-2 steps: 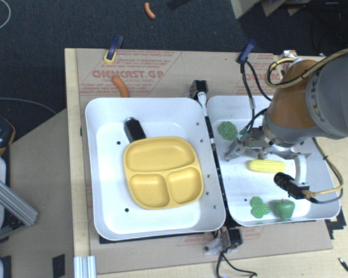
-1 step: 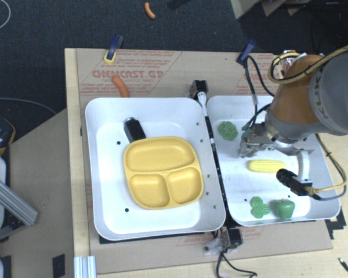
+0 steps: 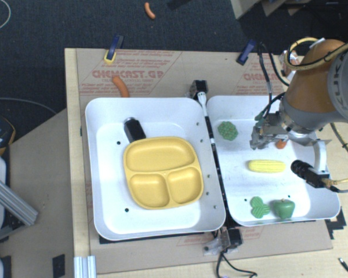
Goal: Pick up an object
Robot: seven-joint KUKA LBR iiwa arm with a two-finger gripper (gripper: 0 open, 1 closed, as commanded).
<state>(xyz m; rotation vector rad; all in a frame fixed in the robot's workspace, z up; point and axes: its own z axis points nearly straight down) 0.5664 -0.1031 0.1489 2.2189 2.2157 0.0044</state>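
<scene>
Two white bins sit side by side on the table [image 3: 162,68]. The arm [image 3: 313,86] enters from the right, its orange band above the wrist, and the tool [image 3: 261,139] hangs low over the upper middle of the right bin [image 3: 243,204]. Fingers point down toward the bin floor; how far apart they stand cannot be told from this angle, and nothing is visible between them. A yellow corn cob [image 3: 266,166] lies lengthwise just below the tool, apart from it. A green broccoli-like piece [image 3: 227,131] lies to the tool's left, near but not touching. A small red-orange object [image 3: 281,145] peeks out just right of the tool, mostly hidden by the wrist. Along the near edge of the right bin, well apart from the tool, a small green vegetable [image 3: 257,207] sits beside a green pepper [image 3: 284,208]. The left bin [image 3: 98,172] holds a yellow divided plate [image 3: 162,171] with three compartments, and a black object [image 3: 133,130] touching the plate's upper left rim. An orange carrot-like piece [image 3: 121,86] lies on the table above the left bin.
</scene>
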